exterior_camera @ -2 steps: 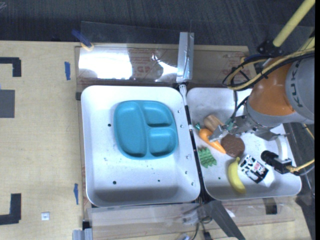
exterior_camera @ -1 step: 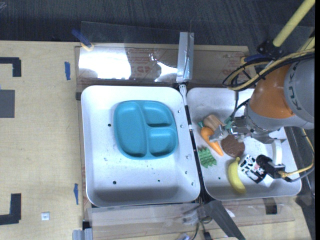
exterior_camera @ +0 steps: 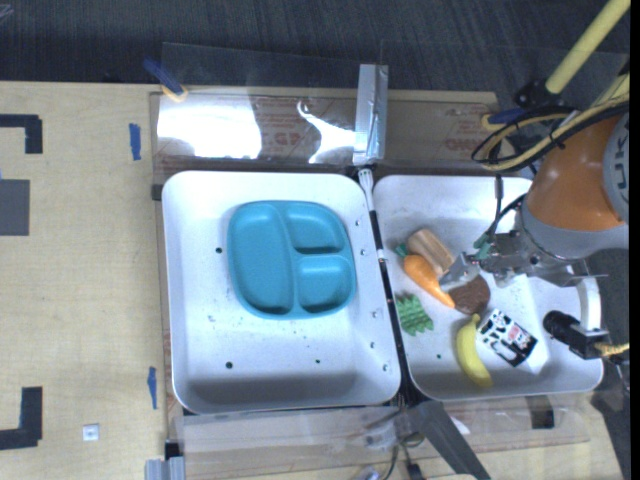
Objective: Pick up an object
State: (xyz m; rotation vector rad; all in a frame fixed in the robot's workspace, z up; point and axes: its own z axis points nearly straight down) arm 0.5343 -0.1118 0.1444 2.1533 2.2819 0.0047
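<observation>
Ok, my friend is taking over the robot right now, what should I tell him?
Gripper: low in the right white bin, over the toy pile; whether it holds anything can't be seen.
Right bin: orange plastic carrot, tan wooden block, brown piece, green leafy toy, yellow banana, black-and-white printed item.
Left white bin: blue divided plastic plate.
Done: nothing visibly lifted.
Left: pick up one object.

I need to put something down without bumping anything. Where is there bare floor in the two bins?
Left bin: open floor all around the blue tray, widest along the near wall. Right bin: crowded mid-floor, where the gripper sits among the carrot, wooden block, green piece, banana and black-and-white card; its far strip is bare.
</observation>
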